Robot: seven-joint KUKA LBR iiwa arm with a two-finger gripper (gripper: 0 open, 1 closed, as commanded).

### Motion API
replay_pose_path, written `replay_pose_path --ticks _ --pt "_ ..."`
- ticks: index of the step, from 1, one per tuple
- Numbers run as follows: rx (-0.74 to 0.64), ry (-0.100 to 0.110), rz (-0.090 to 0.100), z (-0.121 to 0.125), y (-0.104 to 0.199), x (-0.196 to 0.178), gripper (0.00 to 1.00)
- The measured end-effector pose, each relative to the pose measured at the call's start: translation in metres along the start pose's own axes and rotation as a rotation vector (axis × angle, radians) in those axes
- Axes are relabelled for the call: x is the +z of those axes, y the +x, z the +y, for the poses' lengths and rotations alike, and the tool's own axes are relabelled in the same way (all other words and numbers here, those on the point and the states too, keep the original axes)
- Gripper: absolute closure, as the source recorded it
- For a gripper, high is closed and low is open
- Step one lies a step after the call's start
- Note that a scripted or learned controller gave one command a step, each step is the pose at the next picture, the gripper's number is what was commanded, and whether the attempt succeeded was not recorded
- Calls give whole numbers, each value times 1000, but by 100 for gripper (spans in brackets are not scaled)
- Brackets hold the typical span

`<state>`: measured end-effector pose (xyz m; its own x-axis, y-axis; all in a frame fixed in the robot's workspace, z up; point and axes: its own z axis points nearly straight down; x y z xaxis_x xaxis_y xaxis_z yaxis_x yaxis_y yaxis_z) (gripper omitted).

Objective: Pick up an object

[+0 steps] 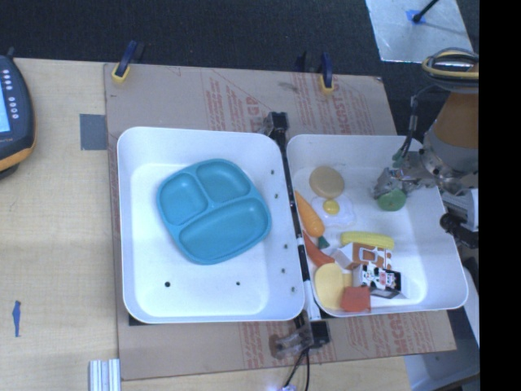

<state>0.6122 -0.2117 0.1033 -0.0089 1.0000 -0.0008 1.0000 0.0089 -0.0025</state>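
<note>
My gripper point(390, 184) hangs low in the right bin point(431, 251), near its far right side. A small green round object point(393, 200) lies directly under the gripper tip and touches it or nearly so. The arm, with its orange band point(456, 120), comes in from the right. Toward the bin's left and front lie a tan disc point(327, 181), a fried egg toy point(334, 210), a carrot point(308, 214), a yellow banana piece point(367, 239), a patterned box point(379, 272), a yellow disc point(329, 283) and a red block point(355, 300).
The left bin point(146, 283) holds a blue divided plate point(213, 210). A pendant device point(12, 112) lies at the bench's far left. Clamps point(326, 73) hold the cardboard at the back. The right bin's floor near its right wall is bare.
</note>
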Motion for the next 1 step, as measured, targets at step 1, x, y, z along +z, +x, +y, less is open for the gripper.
replay_pose_path --ticks 1 --pt "-1 3 3 -6 65 -7 100"
